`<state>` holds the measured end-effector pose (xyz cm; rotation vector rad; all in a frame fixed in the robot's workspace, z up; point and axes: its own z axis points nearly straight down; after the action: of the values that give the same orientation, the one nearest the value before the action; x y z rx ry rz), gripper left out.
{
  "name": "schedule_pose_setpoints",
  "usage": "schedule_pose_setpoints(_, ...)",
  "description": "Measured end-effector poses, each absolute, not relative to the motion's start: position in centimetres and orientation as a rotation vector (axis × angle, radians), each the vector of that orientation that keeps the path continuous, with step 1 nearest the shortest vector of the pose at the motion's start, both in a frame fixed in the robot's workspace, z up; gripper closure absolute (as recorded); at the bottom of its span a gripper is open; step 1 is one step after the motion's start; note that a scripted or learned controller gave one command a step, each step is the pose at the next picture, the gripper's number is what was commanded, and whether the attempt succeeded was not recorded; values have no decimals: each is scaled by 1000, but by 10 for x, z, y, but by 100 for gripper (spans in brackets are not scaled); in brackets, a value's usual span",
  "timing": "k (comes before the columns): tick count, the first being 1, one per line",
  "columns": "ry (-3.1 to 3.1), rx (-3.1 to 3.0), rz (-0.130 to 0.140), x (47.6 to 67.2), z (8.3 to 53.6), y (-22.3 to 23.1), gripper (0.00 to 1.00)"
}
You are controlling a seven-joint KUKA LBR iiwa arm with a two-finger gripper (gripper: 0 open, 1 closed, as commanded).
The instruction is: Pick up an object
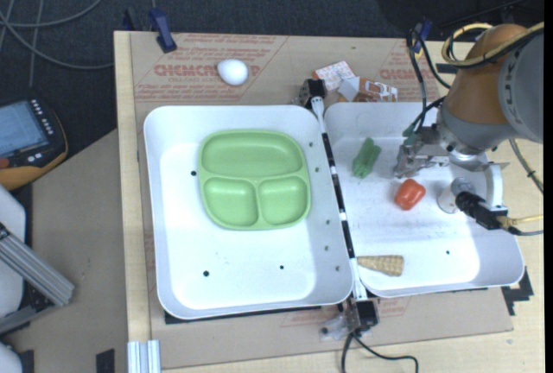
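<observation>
1. Tool (413,161) sits low over the right shallow white plastic bin (449,272), upper middle area. Metal fingers point left; can't tell if they're spread or closed, nothing visible between them.
2. Nearest candidate: small glossy red-orange pepper-shaped toy (409,193), lying on the bin floor just below the tool, apart from it.
3. Green, elongated, bumpy plastic vegetable-like piece (366,157) lies left of the tool, tilted, near the bin's left wall.
4. Tan, ridged waffle-cone-shaped piece (381,264) lies flat at the bin's front-left corner, tip pointing left.
5. Arm comes in from the right: grey body, orange band above the wrist, wrist bent down into the bin, cables trailing.
6. Left white bin (173,268) holds a pale green matte three-compartment tray (255,179), upper centre.
7. White egg-shaped ball (232,71) rests on the brown cardboard-covered bench (138,69) behind the left bin.
</observation>
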<state>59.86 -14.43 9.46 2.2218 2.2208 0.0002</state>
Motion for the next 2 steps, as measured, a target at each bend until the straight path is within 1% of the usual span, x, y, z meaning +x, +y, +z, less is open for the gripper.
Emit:
schedule_pose_setpoints(1, 2221, 2222, 0, 599, 95, -144, 0)
schedule_pose_setpoints(2, 2222, 2223, -2, 552, 84, -139, 0)
